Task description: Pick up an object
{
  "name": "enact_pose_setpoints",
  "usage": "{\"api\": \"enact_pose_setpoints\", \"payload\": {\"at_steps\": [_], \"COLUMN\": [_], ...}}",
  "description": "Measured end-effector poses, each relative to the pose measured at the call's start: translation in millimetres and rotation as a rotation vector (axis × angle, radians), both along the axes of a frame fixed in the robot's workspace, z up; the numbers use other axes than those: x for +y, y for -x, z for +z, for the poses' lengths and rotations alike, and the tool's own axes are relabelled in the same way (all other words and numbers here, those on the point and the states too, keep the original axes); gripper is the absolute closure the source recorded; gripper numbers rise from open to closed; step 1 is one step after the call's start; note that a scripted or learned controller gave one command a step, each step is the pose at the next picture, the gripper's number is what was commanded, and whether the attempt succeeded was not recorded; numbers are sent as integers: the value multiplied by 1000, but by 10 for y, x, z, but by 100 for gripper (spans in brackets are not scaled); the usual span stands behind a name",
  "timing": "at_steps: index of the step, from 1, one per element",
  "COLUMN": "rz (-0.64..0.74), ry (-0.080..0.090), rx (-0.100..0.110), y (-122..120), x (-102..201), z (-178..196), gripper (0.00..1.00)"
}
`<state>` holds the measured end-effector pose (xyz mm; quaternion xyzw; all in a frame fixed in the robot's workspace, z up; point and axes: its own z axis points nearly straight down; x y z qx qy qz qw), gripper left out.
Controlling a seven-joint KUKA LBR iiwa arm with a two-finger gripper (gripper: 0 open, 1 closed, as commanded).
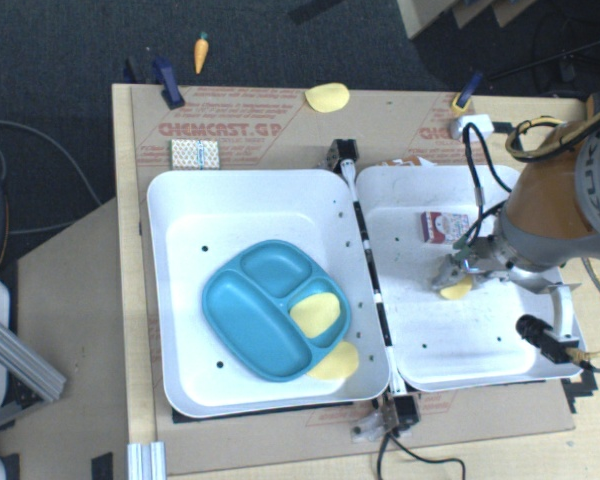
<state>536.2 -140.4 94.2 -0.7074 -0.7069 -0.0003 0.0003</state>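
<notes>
In the right bin (460,363) a small yellow piece (455,290) lies just below and against my gripper (463,266), which hangs low over the bin floor. A small red and white carton (444,227) rests a little further back in the same bin, left of the arm. The left bin (180,228) holds a blue divided plate (265,303) with a yellow piece (316,313) in one compartment. A second yellow piece (335,363) lies beside the plate's near edge.
The grey arm with its orange band (550,193) covers the right bin's right side, and cables loop above it. A yellow piece (327,97) and a patterned packet (195,153) lie on the bench behind the bins. Blue clamps (167,83) hold the board's back edge.
</notes>
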Motion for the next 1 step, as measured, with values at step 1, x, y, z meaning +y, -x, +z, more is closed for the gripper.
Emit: {"api": "enact_pose_setpoints", "payload": {"at_steps": [1], "rz": [3], "ry": [1], "rx": [-3], "y": [-431], "x": [555], "z": [912], "gripper": [100]}}
